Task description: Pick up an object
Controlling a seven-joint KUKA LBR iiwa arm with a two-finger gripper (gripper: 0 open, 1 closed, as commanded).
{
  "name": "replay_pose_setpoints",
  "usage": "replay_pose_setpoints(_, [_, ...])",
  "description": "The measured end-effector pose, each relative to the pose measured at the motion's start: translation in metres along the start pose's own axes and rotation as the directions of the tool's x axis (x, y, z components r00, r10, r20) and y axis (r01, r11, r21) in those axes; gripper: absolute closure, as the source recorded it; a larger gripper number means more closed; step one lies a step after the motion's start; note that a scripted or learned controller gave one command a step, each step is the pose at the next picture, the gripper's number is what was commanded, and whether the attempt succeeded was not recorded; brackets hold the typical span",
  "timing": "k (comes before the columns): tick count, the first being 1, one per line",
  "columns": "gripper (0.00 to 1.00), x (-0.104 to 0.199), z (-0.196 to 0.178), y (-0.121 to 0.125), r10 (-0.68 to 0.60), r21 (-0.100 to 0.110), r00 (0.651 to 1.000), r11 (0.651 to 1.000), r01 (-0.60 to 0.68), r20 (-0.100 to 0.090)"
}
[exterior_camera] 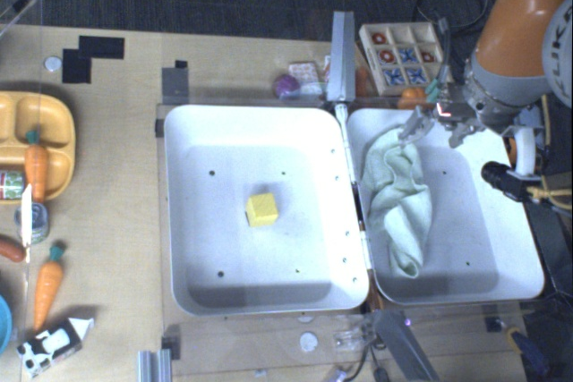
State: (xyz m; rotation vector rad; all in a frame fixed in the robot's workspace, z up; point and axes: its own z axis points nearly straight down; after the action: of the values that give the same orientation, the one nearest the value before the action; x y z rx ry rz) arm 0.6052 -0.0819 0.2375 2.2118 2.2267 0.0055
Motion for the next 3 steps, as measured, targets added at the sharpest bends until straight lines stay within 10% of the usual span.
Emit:
replay_pose_setpoints(1, [0.0, -0.041, 0.114, 0.039, -0.09, 0.001, 0.996, 0.996, 0.09, 0.001])
replay_pose_setpoints(2, [0.0, -0.008, 0.146, 0.019, -0.141, -0.011, 0.99, 0.99, 0.141, 0.002])
replay_pose_setpoints(3, [1.0, -0.006, 0.132, 0.022, -0.142, -0.021, 0.99, 0.99, 0.142, 0.002])
